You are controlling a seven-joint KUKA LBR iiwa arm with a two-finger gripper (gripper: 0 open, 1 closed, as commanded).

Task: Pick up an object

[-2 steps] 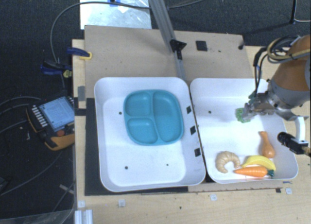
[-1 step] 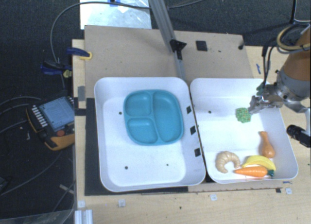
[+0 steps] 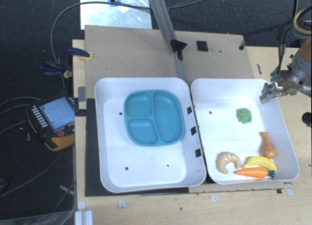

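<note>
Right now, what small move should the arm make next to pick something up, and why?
Probably swing the claw inward and down toward the green broccoli piece. The claw sits at the right bin's upper right rim, and the broccoli lies alone nearest it, apart from the crowded toys in the lower corner.

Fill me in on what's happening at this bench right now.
A KUKA arm's gripper hovers at the right bin's upper right corner, holding nothing. In that bin lie toy foods: a broccoli floret, a chicken drumstick, a croissant, a banana and a carrot. The left bin holds a blue divided plate.
</note>
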